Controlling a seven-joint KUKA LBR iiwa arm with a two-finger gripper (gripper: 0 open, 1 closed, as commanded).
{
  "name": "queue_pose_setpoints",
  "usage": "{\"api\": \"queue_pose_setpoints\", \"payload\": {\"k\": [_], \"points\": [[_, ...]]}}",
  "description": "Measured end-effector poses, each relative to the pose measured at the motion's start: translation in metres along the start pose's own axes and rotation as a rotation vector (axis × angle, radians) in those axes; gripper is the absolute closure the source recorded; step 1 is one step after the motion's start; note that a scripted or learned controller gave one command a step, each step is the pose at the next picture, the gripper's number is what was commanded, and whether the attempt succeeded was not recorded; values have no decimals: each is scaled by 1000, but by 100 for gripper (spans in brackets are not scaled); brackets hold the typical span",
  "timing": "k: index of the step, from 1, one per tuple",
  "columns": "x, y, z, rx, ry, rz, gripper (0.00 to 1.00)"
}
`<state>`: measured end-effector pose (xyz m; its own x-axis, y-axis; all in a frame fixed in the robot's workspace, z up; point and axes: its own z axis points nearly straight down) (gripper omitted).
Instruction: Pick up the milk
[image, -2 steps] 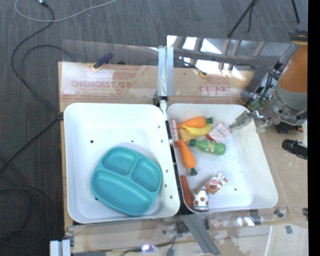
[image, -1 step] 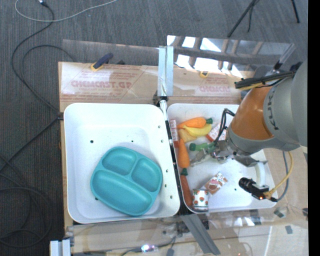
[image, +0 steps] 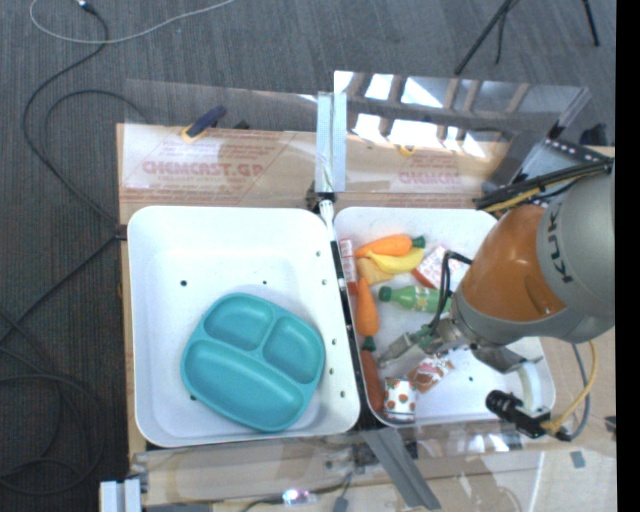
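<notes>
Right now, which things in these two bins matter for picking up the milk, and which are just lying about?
For the job: grey end effector; red-and-white cardboard carton beside it, probably the milk; right white plastic bin.
Lying about: teal divided plastic plate; orange toy carrot; yellow toy banana; green plastic bottle.

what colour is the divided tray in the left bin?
Teal, a light blue-green all over, on the divided tray. The camera view shows it fully from above.
</notes>
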<state>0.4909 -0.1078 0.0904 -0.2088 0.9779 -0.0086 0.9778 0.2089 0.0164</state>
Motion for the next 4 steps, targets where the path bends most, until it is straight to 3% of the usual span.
{"api": "queue_pose_setpoints", "payload": {"k": [1, 2, 3, 4], "points": [[1, 1, -9, 0, 3, -1, 100], [80, 14, -93, 20, 7, 138, 100], [84, 35, -92, 21, 6, 49, 100], [146, 25, -93, 20, 8, -16, 100]]}}
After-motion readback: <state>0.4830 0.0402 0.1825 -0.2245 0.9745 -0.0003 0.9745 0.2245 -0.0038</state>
